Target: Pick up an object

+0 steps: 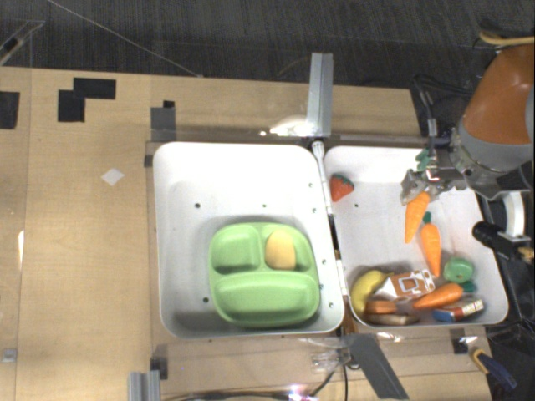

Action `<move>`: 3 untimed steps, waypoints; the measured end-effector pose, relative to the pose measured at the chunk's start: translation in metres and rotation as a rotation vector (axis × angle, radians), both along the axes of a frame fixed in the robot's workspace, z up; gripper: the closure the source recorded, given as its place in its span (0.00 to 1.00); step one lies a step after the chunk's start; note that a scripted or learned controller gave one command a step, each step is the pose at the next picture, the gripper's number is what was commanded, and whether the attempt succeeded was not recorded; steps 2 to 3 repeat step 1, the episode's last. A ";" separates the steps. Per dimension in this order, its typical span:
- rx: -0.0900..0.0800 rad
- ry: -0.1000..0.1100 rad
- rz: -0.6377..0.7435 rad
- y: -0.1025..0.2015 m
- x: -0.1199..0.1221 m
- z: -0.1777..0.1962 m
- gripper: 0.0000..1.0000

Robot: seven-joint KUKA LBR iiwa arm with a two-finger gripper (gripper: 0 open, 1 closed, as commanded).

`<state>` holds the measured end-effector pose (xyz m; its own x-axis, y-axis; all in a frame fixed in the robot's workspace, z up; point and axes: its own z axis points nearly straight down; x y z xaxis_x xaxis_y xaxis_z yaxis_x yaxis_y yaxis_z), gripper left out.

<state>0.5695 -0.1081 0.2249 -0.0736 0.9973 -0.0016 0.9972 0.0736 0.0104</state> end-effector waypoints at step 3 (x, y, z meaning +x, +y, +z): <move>0.000 0.007 -0.072 -0.004 0.000 0.007 1.00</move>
